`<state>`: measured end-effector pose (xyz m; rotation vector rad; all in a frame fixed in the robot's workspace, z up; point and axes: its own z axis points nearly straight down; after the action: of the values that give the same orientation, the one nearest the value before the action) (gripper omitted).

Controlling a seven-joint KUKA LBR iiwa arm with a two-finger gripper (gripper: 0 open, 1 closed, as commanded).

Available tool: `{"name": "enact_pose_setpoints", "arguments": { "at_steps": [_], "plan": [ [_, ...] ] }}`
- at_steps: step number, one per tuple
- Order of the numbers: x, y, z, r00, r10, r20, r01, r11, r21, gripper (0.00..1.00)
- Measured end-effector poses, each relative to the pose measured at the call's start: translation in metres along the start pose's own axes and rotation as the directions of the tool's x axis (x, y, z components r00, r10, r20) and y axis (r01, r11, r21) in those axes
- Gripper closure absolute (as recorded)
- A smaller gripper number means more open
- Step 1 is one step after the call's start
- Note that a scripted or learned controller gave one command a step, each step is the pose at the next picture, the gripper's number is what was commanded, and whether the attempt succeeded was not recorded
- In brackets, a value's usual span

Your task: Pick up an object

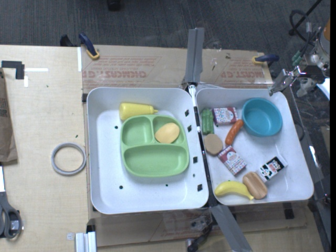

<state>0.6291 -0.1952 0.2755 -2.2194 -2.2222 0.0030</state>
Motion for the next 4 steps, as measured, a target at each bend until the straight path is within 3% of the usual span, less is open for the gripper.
{"name": "enact_pose_setpoints", "arguments": {
  "at_steps": [1,2,3,4],
  "plan": [
    [-0.011,0.017,-0.032,0.994,-0.110,0.002,0.110,0.994,-0.002,0.00],
    [0.007,0.030,0.126,0.994,-0.109,0.000,0.109,0.994,0.000,0.00],
    [0.035,0.033,0.178,0.981,-0.192,0.004,0.192,0.981,-0.009,0.00],
    [0.039,0.033,0.167,0.981,-0.193,-0.006,0.193,0.981,-0.008,1.00]
  ]
}}
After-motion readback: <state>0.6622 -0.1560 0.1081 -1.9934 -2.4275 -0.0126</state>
